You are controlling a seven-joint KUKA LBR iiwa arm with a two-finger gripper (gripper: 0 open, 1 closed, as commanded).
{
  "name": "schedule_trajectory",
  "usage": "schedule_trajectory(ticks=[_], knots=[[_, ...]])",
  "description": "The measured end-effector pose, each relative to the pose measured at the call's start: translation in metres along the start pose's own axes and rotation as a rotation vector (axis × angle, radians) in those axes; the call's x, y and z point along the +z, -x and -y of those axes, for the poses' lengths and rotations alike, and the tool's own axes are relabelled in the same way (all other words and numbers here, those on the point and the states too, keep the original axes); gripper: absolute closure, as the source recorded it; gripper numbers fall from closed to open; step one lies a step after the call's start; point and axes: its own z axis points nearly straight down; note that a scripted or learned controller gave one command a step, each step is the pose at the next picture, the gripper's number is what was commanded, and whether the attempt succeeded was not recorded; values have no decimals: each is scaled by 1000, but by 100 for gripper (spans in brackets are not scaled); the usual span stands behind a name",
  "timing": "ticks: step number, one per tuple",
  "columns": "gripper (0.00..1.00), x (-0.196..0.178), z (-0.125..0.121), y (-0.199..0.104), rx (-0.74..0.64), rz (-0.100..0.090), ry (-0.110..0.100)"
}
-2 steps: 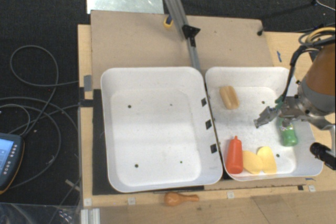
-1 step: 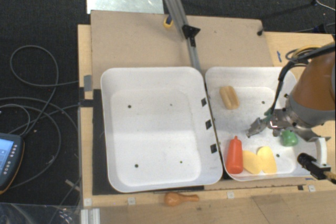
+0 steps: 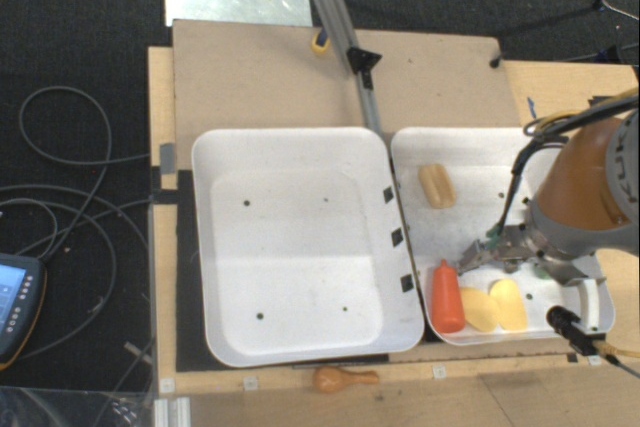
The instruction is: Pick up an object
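A left bin (image 3: 300, 245) is sitting on the worktop (image 3: 260, 75). Just below it, a small brown object (image 3: 345, 377) is lying on the worktop's front edge. In the right bin (image 3: 470, 150), a tan block (image 3: 436, 185) is lying near the back, and an orange cylinder (image 3: 446, 297) is lying beside two yellow pieces (image 3: 495, 305). The gripper (image 3: 478, 255) is hovering just above them; I cannot tell how it is set.

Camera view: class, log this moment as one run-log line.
hand: above right bin | near: orange cylinder, yellow pieces | far: tan block
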Motion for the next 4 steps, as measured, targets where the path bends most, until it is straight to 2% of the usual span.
schedule_trajectory(ticks=[1, 2, 4], knots=[[100, -13, -2, 1, 1, 2, 7], [100, -77, -4, 3, -5, 4, 12], [100, -181, 1, 5, -6, 4, 13]])
